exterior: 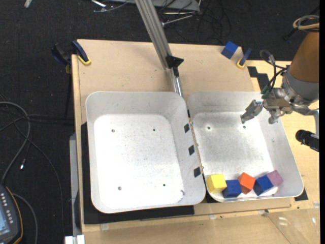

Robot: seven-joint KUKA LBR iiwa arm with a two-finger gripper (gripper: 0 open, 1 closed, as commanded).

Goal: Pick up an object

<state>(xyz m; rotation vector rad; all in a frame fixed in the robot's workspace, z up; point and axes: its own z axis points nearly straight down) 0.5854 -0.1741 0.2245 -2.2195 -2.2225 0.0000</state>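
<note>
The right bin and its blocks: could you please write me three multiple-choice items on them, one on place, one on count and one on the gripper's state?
1. Where do the blocks lie in the right bin?
A. along its near edge
B. at its far edge
C. at its centre

2. How many blocks lie in that bin?
A. two
B. five
C. eight

3. The gripper is
A. clamped on a block
B. open with nothing between its fingers
C. resting in the left bin

Key: 1 A, the yellow block and the others line the near edge; 2 B, yellow, two blue, orange, purple; 3 B, fingers apart above the right bin's floor.
</note>
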